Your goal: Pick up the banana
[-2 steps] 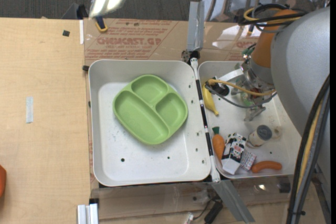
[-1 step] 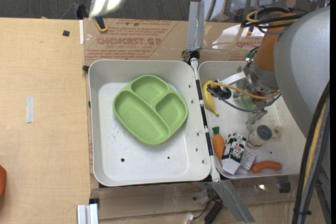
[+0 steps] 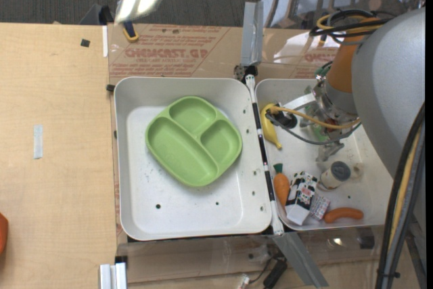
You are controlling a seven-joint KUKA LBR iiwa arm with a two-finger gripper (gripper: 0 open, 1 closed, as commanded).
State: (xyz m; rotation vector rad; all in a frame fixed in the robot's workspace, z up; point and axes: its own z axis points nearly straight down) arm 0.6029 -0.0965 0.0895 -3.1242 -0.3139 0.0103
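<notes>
The yellow banana [image 3: 271,129] lies in the right bin [image 3: 369,196], close along its left wall and near the back. My gripper [image 3: 329,149] hangs over the middle of that bin, to the right of the banana and apart from it. The grey arm with its orange band [image 3: 342,68] comes in from the right above it, and yellow cable loops run around the wrist. Nothing shows held under the gripper.
In the right bin lie an orange carrot [image 3: 280,187], a black-and-white cow-patterned carton [image 3: 304,189], a round cup [image 3: 336,172] and an orange sausage [image 3: 343,214]. A green divided plate [image 3: 194,140] sits in the left bin [image 3: 135,213]. A wooden benchtop [image 3: 54,145] extends left.
</notes>
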